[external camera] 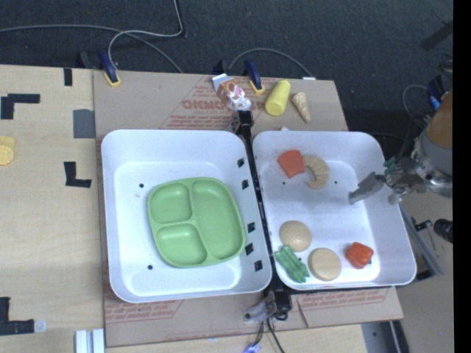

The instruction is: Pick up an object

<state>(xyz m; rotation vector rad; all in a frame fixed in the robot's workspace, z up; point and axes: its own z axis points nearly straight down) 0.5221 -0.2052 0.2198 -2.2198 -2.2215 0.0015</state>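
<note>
From above, the arm (441,134) comes in from the right and is cut off at the edge, so most of it is hard to see. Its gripper (366,190) hangs over the right side of the right bin (390,219), with a grey finger poking left and down; I cannot tell if the fingers are apart or together, and nothing shows between them. In that bin, near the top, a red block (291,163) sits just beside a tan curved piece (318,171), whose bend opens to the left. Lower down lie a round tan bun (295,235), a second round tan thing (324,263), a small red-orange thing (359,254) and a green leafy thing (292,263) whose long side runs from upper left to lower right. The left bin (121,197) holds a green plate (195,221) with three parts. Behind the bins on the surface (147,101) lie a yellow thing (277,98), a small cone (302,107) and a little packet (230,90) too blurry to name
</note>
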